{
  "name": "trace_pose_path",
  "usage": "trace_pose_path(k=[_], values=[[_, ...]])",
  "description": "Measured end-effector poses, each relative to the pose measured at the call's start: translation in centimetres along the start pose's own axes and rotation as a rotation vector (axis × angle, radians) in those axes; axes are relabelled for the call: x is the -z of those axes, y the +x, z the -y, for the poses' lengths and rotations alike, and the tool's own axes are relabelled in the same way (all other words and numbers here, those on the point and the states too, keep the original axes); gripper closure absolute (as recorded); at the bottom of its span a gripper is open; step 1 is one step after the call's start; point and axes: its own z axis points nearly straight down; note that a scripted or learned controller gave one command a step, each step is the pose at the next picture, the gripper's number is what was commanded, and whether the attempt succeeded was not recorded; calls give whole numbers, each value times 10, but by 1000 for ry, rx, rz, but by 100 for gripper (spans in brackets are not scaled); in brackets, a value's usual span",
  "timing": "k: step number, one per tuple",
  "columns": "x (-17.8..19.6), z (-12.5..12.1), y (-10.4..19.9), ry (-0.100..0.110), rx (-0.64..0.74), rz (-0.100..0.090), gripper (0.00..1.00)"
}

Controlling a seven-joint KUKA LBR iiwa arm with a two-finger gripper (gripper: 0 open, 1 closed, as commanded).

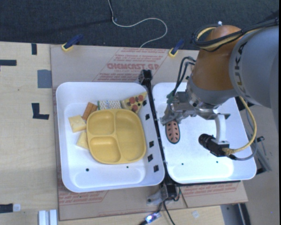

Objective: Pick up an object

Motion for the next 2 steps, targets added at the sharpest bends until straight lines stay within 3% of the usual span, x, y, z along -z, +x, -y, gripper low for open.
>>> trace_pose_path(k=[1, 2], values=[[-22, 22, 51, 3, 0, 1, 100], [-19, 42, 75, 1, -2, 1, 100]])
